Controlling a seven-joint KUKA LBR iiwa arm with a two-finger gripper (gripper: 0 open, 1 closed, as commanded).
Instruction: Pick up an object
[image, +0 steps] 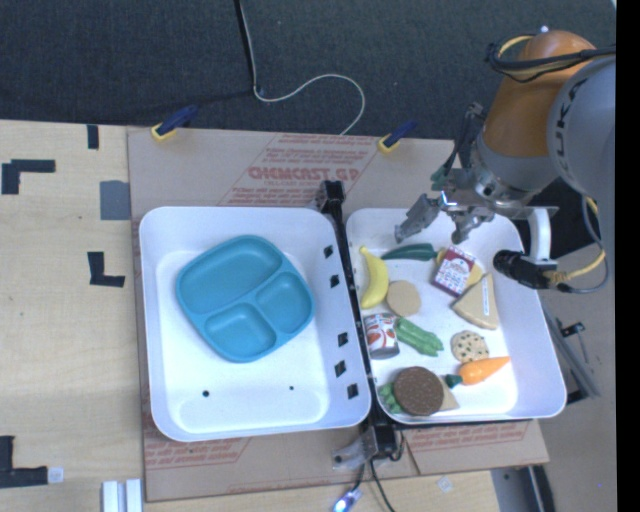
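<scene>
Camera view: grey arm (560, 110) with orange band comes in from the right, jaws (437, 226) hang over the far end of the right bin (535, 400), fingers (412, 224) spread wide apart, nothing between them. Jaws sit just above a dark green pepper (410, 252) that lies flat near the bin's far wall; cannot tell if the tips touch it.

Right bin holds toy food: yellow banana (375, 277) along the left wall, tan round cookie (404, 298) just beside it, red carton (454, 271) right of the cookie, cheese wedge (480, 303) touching the carton's near side. Small red-and-white can (381, 335) near the left wall, green pea pod (419, 336) beside it. Chocolate-chip cookie (468, 346) near the centre, orange carrot (482, 370) just below it, burger (418, 391) with brown patty at the near edge, bit of green lettuce under it.

Left bin (160, 300) holds a blue divided plate (245, 297), three compartments, lying flat and tilted in plan, well apart from the jaws.

Both bins sit on a cardboard sheet (200, 165) on the wooden tabletop (50, 320), two clamps (174, 121) at the sheet's far edge. White cable (310, 85) loops across the dark floor behind
</scene>
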